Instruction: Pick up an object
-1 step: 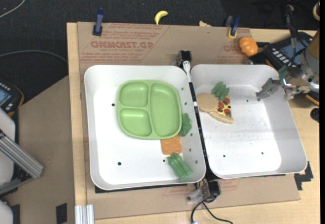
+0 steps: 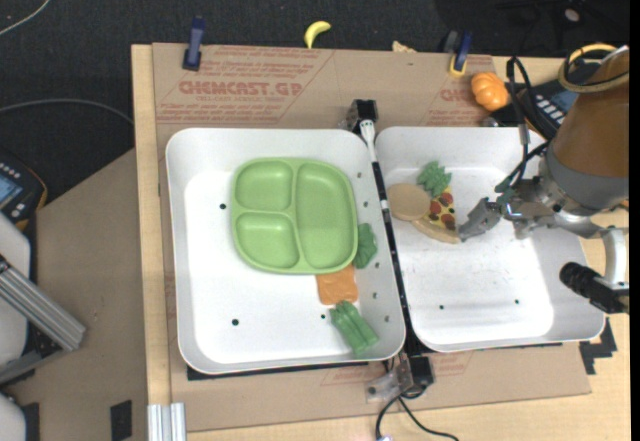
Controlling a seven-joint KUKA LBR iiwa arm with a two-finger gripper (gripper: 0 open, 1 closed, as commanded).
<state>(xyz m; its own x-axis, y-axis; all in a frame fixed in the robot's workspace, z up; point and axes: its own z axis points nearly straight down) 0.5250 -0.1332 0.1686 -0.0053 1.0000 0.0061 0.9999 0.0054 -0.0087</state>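
Just hand (image 2: 478,220) beside pizza slice (image 2: 432,212)

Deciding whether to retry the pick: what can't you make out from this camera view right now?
- Gripper: too small and dark to tell if anything is gripped.
- Pizza slice toy: its right tip is hidden by the gripper.
- Small green piece: partly tucked under the green divided plate.

The cardboard-topped desk (image 2: 250,79) carries two white bins, the left bin (image 2: 195,259) touching the right bin (image 2: 500,309).
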